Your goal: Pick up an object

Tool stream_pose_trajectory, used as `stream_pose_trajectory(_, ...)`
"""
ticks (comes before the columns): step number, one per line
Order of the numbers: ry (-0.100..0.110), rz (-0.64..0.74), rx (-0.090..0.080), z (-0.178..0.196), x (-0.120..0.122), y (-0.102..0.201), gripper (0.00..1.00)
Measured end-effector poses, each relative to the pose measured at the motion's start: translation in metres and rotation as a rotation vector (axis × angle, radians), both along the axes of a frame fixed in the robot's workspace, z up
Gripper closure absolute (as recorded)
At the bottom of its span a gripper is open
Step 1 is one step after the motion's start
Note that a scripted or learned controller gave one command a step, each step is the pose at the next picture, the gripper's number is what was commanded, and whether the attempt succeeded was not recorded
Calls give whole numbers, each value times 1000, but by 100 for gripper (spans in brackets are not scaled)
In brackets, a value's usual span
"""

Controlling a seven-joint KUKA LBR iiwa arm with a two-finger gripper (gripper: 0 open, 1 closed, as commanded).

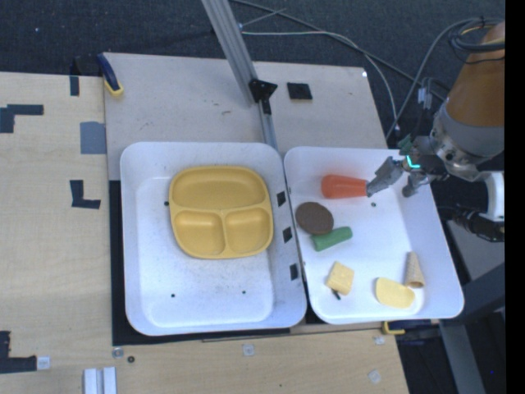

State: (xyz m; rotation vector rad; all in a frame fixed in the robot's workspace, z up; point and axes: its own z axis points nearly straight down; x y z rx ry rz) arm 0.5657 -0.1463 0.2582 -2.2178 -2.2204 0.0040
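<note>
The right bin [435, 245] holds several toy foods: an orange carrot [343, 187], a brown round cookie [314, 217], a green cylinder [331, 238], a yellow cheese wedge [340, 277], a yellow slice [394, 293] and a tan cone [413, 269]. My gripper [395, 177] hangs over the bin's upper right part, just right of the carrot's tip. Its two fingers stand apart, open, with nothing between them.
The left bin [139, 245] holds a yellow divided plate [221, 210]. A metal pole [234, 39] slants down to a black clamp between the bins' far edges. Cables run behind the right bin. A blue and yellow tool [109, 74] lies at the bench's back left.
</note>
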Motion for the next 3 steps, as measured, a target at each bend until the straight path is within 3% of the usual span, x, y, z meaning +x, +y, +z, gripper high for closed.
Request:
stream_pose_trajectory(1,-3,0,-1,1,1,0,0)
stream_pose_trajectory(3,2,-1,0,-113,-4,-14,0)
